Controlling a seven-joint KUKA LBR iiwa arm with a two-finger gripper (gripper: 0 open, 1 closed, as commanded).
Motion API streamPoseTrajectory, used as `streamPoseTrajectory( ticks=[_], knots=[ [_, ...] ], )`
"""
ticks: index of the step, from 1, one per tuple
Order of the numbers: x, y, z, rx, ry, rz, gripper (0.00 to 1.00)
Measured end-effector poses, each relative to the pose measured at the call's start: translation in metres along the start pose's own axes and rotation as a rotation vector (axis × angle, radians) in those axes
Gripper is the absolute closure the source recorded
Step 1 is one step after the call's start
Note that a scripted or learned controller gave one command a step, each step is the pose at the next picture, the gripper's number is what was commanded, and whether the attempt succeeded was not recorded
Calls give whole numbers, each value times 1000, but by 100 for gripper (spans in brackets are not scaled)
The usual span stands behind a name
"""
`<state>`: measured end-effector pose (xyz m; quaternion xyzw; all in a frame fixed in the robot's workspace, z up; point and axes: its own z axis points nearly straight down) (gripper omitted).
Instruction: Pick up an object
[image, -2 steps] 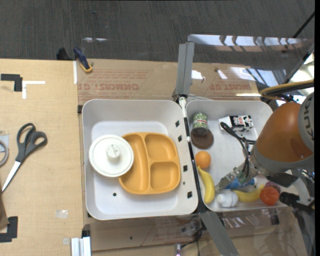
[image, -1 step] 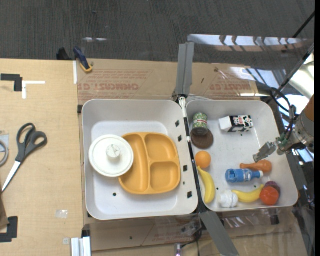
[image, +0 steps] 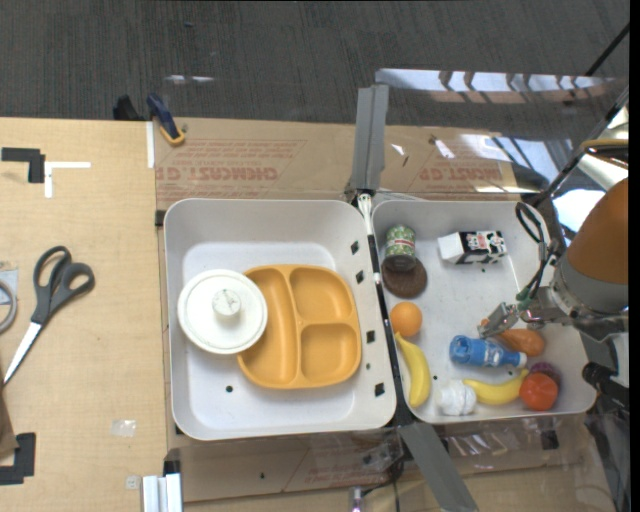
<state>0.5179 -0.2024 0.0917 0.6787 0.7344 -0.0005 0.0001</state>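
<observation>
The right bin (image: 440, 215) holds several items. Among them are a green can (image: 400, 243) on a brown disc (image: 405, 279), a black-and-white carton (image: 472, 246), an orange (image: 406, 319) and a banana (image: 416, 370). A blue bottle (image: 484, 352), a second banana (image: 497, 388), a white lump (image: 458, 398), a red fruit (image: 539, 393) and an orange-brown piece (image: 526, 342) also lie there. My gripper (image: 500, 320) hangs low at the bin's right side, just above the blue bottle and the orange-brown piece. Nothing shows in its grasp.
The left bin (image: 190, 400) carries a yellow divided plate (image: 300, 327) and a round white lid (image: 222, 310). Scissors (image: 45, 295) lie on the bench at far left. The arm's orange band (image: 608, 250) overhangs the right bin's right wall.
</observation>
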Motion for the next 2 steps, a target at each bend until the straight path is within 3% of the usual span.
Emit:
streamPoseTrajectory(
  ticks=[1,2],
  knots=[
    [0,0,-9,1,-1,-3,100],
    [63,55,-115,0,0,15,100]
  ],
)
